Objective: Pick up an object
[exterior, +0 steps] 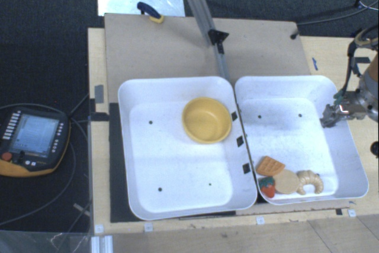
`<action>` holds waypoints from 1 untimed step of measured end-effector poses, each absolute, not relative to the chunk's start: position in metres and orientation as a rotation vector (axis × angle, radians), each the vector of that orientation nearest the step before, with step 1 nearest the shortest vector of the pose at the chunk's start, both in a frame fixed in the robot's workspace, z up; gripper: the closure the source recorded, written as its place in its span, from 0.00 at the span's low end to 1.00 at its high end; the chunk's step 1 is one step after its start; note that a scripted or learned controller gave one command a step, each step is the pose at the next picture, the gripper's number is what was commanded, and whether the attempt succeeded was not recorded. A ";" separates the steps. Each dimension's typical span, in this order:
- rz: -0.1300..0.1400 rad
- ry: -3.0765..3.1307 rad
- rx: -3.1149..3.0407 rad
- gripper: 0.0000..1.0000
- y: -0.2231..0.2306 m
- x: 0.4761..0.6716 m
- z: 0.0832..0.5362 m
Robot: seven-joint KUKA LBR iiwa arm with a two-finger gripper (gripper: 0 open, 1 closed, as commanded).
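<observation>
Off the desk's left edge, on the dark floor, lies an orange-and-grey control pendant with a lit screen. On the light wooden desk two shallow white plastic bins sit side by side, their inner rims touching. The left bin holds a round yellow plastic bowl, upright, close to the bin's far right corner. A grey metal pole slants across the desk's far edge and ends just behind the seam between the bins.

The right bin carries a small cluster in its near left corner: an orange ridged cracker-like piece, below it a small red-and-green toy vegetable, then a pale tan round disc touching both, and just beside that a beige curled croissant-shaped toy (these are the candidates for picking, and all rest on the bin floor).

At the right bin's right rim, towards its far corner, hovers the grey pincer, well apart from the cluster; nothing sits between its tips, though whether they are spread or pressed together I cannot tell.
</observation>
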State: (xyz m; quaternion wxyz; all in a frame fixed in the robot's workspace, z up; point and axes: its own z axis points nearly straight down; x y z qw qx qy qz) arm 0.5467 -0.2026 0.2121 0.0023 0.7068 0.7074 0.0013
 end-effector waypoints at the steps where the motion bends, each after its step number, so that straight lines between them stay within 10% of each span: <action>1: 0.002 2.227 2.216 1.00 -0.154 0.551 0.205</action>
